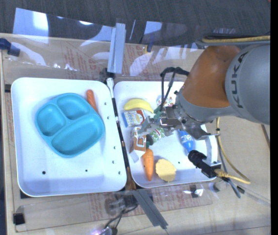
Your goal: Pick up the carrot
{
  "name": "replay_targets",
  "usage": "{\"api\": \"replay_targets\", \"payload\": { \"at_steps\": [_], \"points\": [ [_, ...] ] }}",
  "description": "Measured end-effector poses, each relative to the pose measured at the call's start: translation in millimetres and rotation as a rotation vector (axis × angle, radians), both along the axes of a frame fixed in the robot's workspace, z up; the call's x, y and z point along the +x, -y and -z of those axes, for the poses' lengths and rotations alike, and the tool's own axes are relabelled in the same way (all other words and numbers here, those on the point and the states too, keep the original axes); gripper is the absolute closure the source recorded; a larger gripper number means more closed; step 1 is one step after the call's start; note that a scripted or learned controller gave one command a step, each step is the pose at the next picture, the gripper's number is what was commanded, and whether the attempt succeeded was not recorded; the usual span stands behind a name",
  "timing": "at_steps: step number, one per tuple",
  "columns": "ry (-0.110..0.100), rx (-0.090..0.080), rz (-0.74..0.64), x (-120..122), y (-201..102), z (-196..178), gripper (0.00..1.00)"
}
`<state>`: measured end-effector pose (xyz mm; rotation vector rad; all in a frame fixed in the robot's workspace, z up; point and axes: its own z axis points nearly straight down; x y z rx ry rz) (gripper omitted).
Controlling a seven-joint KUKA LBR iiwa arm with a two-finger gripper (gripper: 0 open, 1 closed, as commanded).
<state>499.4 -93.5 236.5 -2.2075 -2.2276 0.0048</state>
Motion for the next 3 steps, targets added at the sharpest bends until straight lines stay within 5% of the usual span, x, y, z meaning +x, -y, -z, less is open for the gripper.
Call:
{"api": "replay_targets", "payload": {
  "at_steps": [1,2,3],
  "points": [
    [0.020,-0.003,0.108,-17,47,116,0.00],
    [0.029,0.005,0.440,-14,30,129,0.00],
    [0.039,0.001,0.435,-12,31,118,1.00]
  ]
}}
